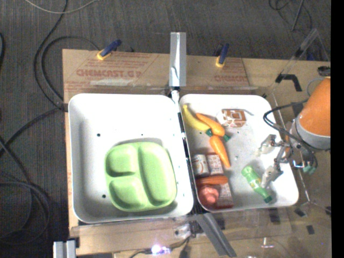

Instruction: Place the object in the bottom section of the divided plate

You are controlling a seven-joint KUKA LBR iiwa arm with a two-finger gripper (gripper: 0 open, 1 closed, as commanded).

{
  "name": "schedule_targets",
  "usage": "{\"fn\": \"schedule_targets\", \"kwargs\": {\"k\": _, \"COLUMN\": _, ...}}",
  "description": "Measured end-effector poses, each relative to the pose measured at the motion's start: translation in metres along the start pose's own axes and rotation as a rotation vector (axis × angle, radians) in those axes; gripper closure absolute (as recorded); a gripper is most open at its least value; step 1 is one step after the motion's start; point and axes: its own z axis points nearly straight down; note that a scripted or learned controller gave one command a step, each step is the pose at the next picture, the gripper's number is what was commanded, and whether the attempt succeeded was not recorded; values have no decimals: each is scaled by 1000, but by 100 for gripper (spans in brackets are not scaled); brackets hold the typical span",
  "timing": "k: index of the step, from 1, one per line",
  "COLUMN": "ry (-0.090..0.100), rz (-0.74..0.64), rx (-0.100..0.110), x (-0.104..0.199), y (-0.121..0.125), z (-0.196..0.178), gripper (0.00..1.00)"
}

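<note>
Green divided plate [141, 175] in left bin [86, 117], lower centre of frame. Claw [271, 172] at right bin's [252, 104] right side, just above green bottle [256, 183]; finger state unclear. Banana [194, 121], carrots [219, 148], cans [207, 164] crowd that bin's left edge.

Even overhead light, fairly bright; white bins [80, 144] near washed out; soft shadows; floor dim; overall slightly soft, grainy

Divided plate [141, 176]: green plastic, smooth, matt. Bins [86, 122]: white plastic, slight sheen. Worktop [123, 71]: brown printed cardboard, matt. Bottle [256, 183]: glossy green plastic. Floor [32, 47]: grey ribbed carpet.
</note>
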Motion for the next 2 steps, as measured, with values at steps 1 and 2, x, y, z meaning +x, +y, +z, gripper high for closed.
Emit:
{"fn": "schedule_targets", "kwargs": {"k": 1, "ry": -11, "rz": 85, "rx": -1, "x": 18, "y": -2, "z": 55, "gripper": 0}}
{"fn": "schedule_targets", "kwargs": {"k": 2, "ry": 5, "rz": -27, "rx": 4, "x": -116, "y": 12, "z": 54, "gripper": 0}}
